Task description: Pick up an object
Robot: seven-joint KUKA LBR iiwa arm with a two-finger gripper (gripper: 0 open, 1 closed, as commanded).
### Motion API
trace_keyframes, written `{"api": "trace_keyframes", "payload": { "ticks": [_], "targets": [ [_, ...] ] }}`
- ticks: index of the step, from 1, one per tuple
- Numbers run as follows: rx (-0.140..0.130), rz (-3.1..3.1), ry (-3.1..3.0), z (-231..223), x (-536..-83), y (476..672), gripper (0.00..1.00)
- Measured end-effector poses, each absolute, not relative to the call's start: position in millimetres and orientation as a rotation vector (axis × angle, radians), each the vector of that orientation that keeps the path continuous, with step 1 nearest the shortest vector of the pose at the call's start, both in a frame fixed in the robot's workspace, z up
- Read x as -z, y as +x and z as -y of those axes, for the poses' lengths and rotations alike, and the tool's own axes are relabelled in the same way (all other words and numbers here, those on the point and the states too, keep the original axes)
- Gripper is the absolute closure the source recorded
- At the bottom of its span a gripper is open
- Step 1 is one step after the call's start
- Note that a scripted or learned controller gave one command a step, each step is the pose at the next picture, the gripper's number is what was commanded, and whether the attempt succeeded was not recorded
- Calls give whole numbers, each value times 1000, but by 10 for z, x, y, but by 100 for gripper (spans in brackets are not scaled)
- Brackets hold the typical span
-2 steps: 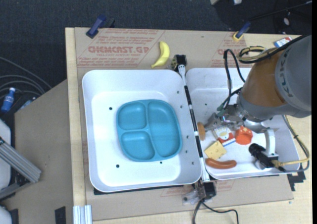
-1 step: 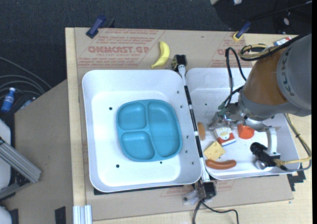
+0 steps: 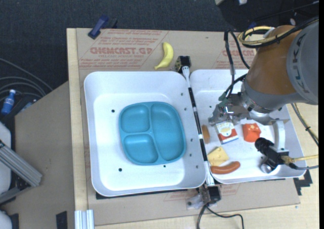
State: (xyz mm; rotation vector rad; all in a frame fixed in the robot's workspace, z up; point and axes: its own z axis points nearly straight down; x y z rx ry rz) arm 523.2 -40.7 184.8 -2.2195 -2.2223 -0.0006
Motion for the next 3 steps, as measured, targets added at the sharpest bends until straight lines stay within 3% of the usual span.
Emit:
{"api": "trace_keyframes", "payload": {
  "ticks": [1,2,3],
  "targets": [
    [0,2222,-2220,-264,-2459,5140,100],
    [0,2221,-2222,193,-2667,5352,100],
    [0,2222,-2224,663,-2569,5436,100]
  ]
}}
